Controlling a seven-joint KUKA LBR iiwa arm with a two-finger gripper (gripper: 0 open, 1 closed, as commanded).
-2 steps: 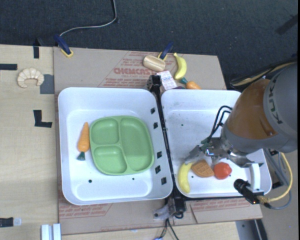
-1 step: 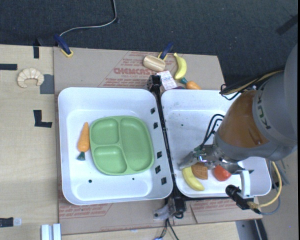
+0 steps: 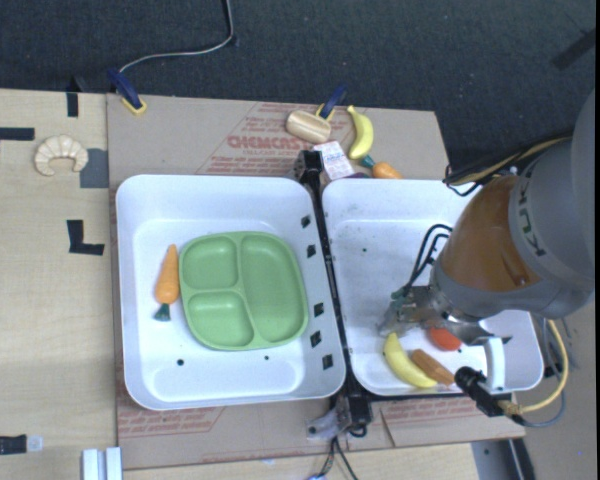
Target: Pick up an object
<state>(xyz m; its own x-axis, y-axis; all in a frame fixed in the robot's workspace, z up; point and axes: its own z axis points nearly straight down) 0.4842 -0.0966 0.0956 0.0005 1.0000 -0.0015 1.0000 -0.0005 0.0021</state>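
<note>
Right bin [image 3: 375, 223], near edge: a yellow banana [image 3: 405, 363] is found lying on the white floor, with a sausage-like brown piece [image 3: 432, 366] touching it on the arm's side and a small red-orange item [image 3: 443, 338] just behind. These are judged to be the candidates for the pick, since they lie directly under the arm.

Tool [image 3: 405, 313]: seen low inside the right bin, just above the banana, below the grey arm [image 3: 560, 228] with its orange band. Nothing is seen between its tips; how far it is parted cannot be told, as it is blurred and partly hidden by the wrist. The posture is read as an approach to the cluster, not a completed grasp.

Left bin [image 3: 145, 268]: a green divided plate [image 3: 245, 288] is laid in the middle, with an orange carrot [image 3: 167, 275] beside it at the left, well apart from the arm.

Far side, on the cardboard sheet [image 3: 230, 133] beyond the bins: a bread roll [image 3: 308, 124], a second banana [image 3: 360, 133] and a small packet [image 3: 332, 158] are grouped near the bin joint, seemingly set aside.

Table [image 3: 30, 268], far left: a croissant [image 3: 60, 154] is placed alone.
</note>
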